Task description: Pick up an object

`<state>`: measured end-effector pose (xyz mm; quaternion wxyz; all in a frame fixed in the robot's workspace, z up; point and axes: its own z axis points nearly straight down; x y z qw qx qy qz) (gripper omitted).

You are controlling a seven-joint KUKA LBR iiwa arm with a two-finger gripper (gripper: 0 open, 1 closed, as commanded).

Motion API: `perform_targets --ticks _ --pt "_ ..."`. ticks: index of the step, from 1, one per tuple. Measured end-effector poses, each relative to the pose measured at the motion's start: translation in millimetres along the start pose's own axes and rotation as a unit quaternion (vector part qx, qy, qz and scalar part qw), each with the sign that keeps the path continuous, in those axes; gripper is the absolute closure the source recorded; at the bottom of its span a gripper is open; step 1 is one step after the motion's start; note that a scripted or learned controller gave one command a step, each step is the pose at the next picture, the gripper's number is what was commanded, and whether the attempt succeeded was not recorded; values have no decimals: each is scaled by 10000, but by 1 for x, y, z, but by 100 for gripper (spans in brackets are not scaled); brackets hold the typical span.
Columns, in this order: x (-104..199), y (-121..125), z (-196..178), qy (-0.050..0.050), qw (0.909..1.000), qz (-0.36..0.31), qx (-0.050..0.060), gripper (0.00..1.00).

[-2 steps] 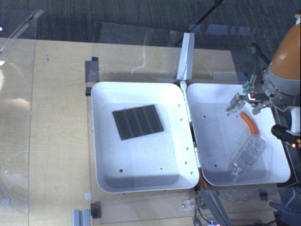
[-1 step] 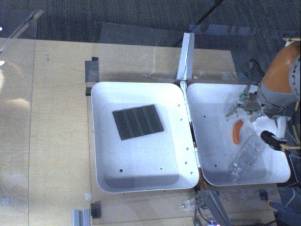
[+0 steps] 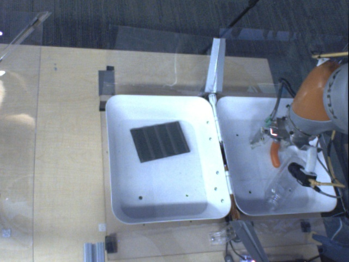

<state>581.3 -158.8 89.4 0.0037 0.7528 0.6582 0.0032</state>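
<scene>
- The left bin (image 3: 117, 162) holds a dark ribbed mat (image 3: 160, 141), lying flat mid-floor.
- The right bin (image 3: 240, 201) holds an orange object (image 3: 275, 154) and a clear plastic piece (image 3: 275, 192).
- The gripper (image 3: 281, 131) hangs just above the orange object, likely its target; its opening cannot be told.

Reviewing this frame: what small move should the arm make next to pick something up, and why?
Probably a short descent onto the orange object in the right bin. The gripper sits just above it, and nothing shows between the jaws. The dark ribbed pad lies far off in the left bin.
</scene>
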Motion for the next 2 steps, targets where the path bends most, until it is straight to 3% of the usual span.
perform_targets --ticks 1,2 --pt "2 3 -12 8 10000 -11 -33 100" --pt "51 -19 -145 3 9996 -270 16 100"
